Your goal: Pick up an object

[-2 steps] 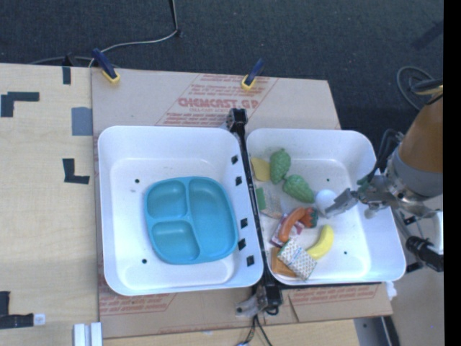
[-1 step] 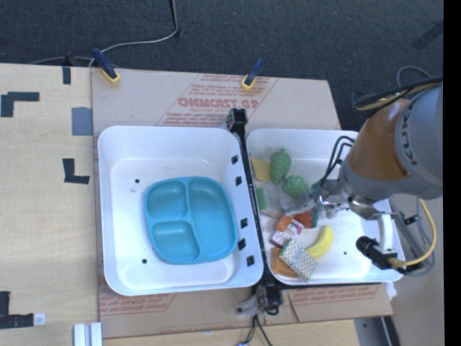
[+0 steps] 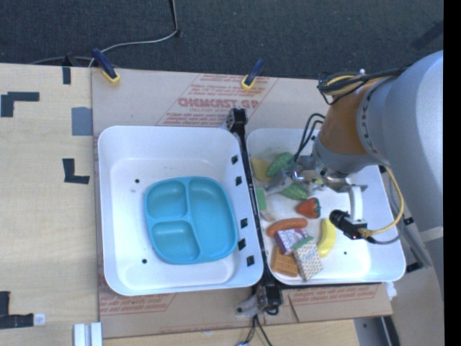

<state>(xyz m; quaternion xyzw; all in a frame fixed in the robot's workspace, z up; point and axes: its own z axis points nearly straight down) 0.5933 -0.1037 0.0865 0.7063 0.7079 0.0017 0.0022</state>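
Jaws [image 3: 282,181] low among toy food [image 3: 297,225], right bin [image 3: 374,269]

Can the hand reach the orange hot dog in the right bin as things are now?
Probably yes. The hot dog lies uncovered in the right bin, with open space above it. The hand is already low in the same bin, just beyond it, among the green toys. Other toys lie close beside it.

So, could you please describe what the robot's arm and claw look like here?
The bulky, rounded grey arm carries an orange band above the wrist. Black and yellow cables loop over that band, and a yellow cable trails beside a black fitting. The small metallic grey claw has thin fingers.
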